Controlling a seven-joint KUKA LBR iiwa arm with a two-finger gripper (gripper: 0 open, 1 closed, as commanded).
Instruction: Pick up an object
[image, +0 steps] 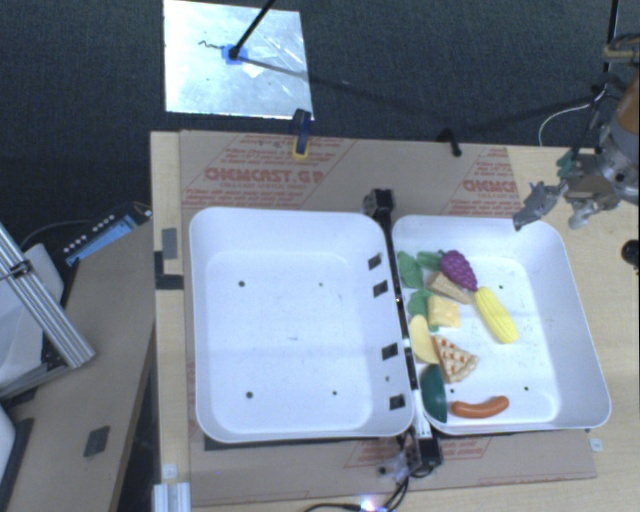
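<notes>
Bench carries two white bins; toy food, including a corn cob (496, 313), sits along the right bin's (560, 300) left half. Gripper (556, 204) hovers released over that bin's far right corner, holding nothing. You're pre-grasp: next you'd move it in over the corn and descend.

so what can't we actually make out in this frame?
- Arm: cut off by the camera view's right edge above the wrist.
- Gripper: small and blurred; finger state unclear.
- Green toy at the right bin's divider: partly hidden by the rim; type unclear.
- Green pieces beside the grapes: overlapped; shapes unclear.
</notes>
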